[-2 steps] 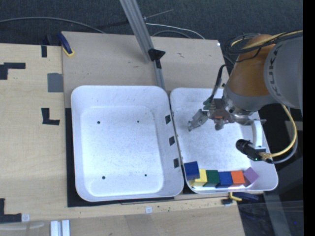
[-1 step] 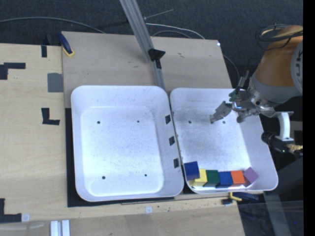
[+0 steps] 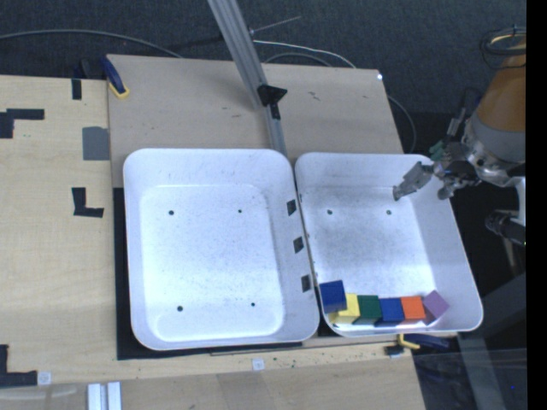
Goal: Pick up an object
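Note:
Several small blocks lie in a row along the front wall of the right bin [image 3: 444,229]: a blue block [image 3: 332,295], a yellow block [image 3: 346,312], a green block [image 3: 368,307], a second blue block [image 3: 391,311], an orange block [image 3: 413,307] and a purple block [image 3: 435,303]. My gripper [image 3: 426,185] hangs over the bin's far right corner, well behind the blocks. It is open, one grey finger [image 3: 409,183] pointing left over the bin floor, and nothing sits between the fingers.
The left bin [image 3: 137,229] sits beside the right one. A slanted metal rail [image 3: 244,45] runs from the top down to the gap between the bins. A blue and yellow clamp [image 3: 115,77] lies at the bench's far left corner. Cables trail behind the bench.

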Tool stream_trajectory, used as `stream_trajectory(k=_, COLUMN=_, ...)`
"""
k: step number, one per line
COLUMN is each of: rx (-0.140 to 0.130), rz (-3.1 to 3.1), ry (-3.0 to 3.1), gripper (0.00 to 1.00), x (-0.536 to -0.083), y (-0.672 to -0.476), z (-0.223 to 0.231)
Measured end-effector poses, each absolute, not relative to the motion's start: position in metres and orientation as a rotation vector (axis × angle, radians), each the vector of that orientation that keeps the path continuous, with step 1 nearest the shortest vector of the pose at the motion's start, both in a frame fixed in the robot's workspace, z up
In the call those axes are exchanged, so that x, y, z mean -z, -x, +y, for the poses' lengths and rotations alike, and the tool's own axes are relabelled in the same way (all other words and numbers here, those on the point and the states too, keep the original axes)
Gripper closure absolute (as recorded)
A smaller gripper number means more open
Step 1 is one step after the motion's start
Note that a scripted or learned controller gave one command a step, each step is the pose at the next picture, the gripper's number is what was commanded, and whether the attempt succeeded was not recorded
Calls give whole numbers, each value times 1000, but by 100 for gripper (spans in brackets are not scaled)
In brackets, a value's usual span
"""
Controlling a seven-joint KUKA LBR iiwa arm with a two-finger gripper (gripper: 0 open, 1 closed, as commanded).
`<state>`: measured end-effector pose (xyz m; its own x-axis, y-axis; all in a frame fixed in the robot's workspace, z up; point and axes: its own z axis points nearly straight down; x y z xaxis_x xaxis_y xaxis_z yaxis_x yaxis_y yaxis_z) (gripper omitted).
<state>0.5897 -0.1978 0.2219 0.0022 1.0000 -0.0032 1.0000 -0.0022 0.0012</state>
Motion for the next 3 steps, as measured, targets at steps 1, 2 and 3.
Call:
stream_trajectory(k=1, rx=11, rz=2231, ry=-2231, gripper=0, x=-123, y=-500, z=-155)
stream_trajectory(k=2, rx=2, rz=2224, ry=-2223, gripper=0, x=-127, y=-504, z=-156)
stream_trajectory(k=3, rx=-2, rz=2220, ry=-2216, gripper=0, x=-155, y=-555, z=-175)
